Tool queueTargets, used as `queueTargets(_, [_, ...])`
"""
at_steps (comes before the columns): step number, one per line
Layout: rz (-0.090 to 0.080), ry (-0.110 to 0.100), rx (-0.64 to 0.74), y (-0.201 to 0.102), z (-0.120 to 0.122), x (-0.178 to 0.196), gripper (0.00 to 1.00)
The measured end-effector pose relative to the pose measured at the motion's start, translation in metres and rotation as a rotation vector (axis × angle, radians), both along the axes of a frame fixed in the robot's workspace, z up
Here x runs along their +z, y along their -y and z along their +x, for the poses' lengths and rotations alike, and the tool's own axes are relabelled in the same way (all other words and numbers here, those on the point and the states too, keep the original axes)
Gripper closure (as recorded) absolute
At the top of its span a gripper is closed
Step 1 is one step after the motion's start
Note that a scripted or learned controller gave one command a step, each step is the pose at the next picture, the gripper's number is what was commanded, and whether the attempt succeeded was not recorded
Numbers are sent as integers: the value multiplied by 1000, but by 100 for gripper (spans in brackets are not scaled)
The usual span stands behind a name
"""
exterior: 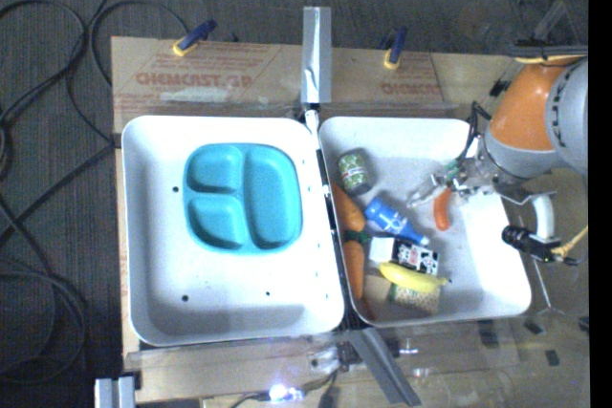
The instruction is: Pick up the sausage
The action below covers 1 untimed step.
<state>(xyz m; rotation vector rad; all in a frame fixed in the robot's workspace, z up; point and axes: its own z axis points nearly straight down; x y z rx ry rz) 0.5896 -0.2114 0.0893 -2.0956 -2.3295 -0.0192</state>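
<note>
The sausage (441, 210) is a small orange-red piece standing nearly upright in the picture, in the right part of the right bin (497, 291). My gripper (439, 187) reaches in from the right and sits right over the sausage's upper end, touching or nearly touching it. The grey wrist with its orange band (531, 115) hangs over the bin's right rim. Whether the sausage rests on the bin floor or is lifted off it, I cannot tell.
Left of the sausage lie a blue bottle (392, 220), a green can (353, 171), a long carrot (352, 248), a white card box (413, 256), a banana (411, 277) and a brown packet (417, 297). The left bin (153, 301) holds a blue divided tray (244, 196).
</note>
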Motion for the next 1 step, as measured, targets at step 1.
queueTargets(1, [-14, 0, 328, -18, -41, 40, 0])
